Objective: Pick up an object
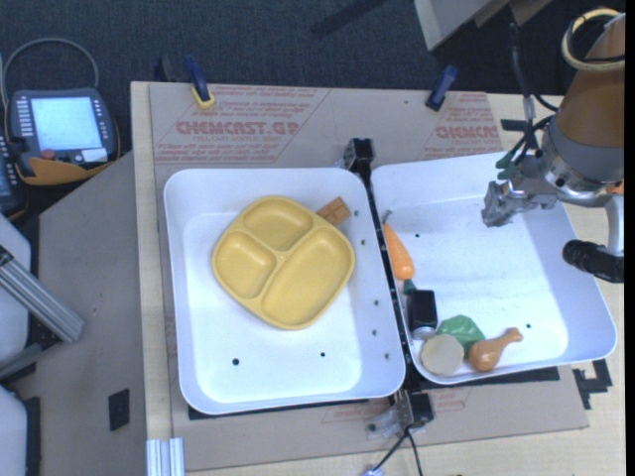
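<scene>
My gripper (499,207) hangs over the upper right part of the right bin (556,276), with bare bin floor under it. An orange carrot (399,253) lies along that bin's left wall. Further toward the front are a black block (423,309), a green leafy piece (462,327), a beige round piece (443,355) and a brown drumstick (493,348). All of these lie well to the left of and below the gripper. Nothing shows in the gripper.
The left bin (198,345) holds a yellow divided plate (285,262), and a small brown block (333,210) lies at the plate's upper right corner. A black divider (375,236) runs between the bins. A teach pendant (62,132) sits off the bench at the left.
</scene>
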`<state>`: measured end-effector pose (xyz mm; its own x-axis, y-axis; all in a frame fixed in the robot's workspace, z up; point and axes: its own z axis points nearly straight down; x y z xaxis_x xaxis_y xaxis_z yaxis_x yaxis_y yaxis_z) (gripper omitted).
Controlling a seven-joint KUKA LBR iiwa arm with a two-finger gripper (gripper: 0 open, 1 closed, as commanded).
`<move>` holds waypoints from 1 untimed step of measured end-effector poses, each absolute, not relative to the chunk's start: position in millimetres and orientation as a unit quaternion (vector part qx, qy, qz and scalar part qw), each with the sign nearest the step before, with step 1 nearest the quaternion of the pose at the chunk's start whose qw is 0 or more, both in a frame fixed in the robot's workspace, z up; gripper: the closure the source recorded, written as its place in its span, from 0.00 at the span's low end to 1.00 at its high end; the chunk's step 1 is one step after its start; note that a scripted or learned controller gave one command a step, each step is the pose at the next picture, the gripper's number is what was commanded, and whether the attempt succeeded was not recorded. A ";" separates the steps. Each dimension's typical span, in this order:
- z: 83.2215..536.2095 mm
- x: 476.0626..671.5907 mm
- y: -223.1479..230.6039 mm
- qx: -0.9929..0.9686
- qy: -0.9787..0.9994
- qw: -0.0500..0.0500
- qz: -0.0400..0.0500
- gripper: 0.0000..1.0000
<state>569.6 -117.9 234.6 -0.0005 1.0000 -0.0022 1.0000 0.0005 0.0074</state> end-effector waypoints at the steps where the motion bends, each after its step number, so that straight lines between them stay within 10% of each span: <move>1: 248.1 570.4 -118.1 0.707 0.707 0.002 0.001 1.00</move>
<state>570.4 -118.1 248.1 -0.0007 1.0000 -0.0013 1.0000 0.0007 0.0038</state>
